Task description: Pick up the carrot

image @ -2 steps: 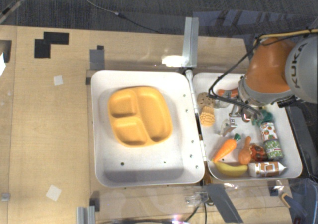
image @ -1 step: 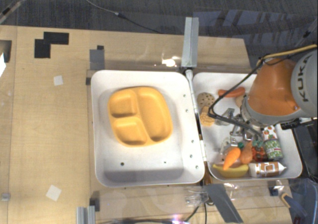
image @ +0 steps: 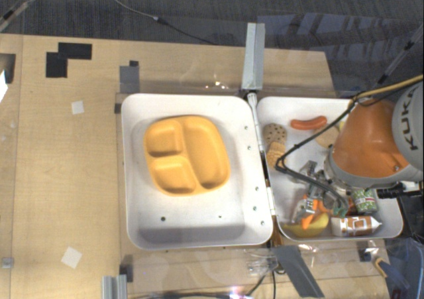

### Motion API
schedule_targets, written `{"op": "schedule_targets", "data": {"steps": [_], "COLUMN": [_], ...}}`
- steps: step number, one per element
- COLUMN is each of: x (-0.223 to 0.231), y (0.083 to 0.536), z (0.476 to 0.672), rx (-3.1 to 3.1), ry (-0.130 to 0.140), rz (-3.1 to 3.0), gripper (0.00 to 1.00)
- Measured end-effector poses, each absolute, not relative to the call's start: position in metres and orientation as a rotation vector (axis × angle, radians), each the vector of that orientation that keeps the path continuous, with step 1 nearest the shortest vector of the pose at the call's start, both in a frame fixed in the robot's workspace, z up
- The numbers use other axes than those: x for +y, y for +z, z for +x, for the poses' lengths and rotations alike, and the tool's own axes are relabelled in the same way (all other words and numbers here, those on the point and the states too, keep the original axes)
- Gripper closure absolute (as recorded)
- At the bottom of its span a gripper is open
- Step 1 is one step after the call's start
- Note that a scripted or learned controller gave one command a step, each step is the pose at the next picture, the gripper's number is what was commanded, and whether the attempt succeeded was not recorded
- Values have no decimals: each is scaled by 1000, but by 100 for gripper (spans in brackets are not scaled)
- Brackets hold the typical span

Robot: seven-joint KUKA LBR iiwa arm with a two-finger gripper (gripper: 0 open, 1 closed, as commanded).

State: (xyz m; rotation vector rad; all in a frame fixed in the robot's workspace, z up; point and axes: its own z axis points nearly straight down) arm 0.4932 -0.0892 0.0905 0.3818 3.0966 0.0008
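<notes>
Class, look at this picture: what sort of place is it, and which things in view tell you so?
Most likely a robotics lab bench set up for picking trials. A KUKA arm reaches over two white bins, one bin holds a yellow divided plate, and the other holds toy food such as a sausage.

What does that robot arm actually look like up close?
The arm is grey with a broad, rounded orange band above the wrist and dark "KUKA" lettering on its grey shell. A yellow cable and black cables run along it. The gripper below is dark metal hung with black wires.
</notes>
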Motion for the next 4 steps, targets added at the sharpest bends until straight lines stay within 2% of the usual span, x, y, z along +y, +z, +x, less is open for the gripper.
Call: {"op": "schedule_targets", "data": {"steps": [1,2,3,4], "x": [-88,-84,-83,-82], "y": [103,94,93,117], "z": [497,491,490,544], "rx": [3091,3111,3113,3119], "ry": [2,-2,-2,-1], "rz": [370,-323,-324,-245], "gripper": [100,100,0,0]}}
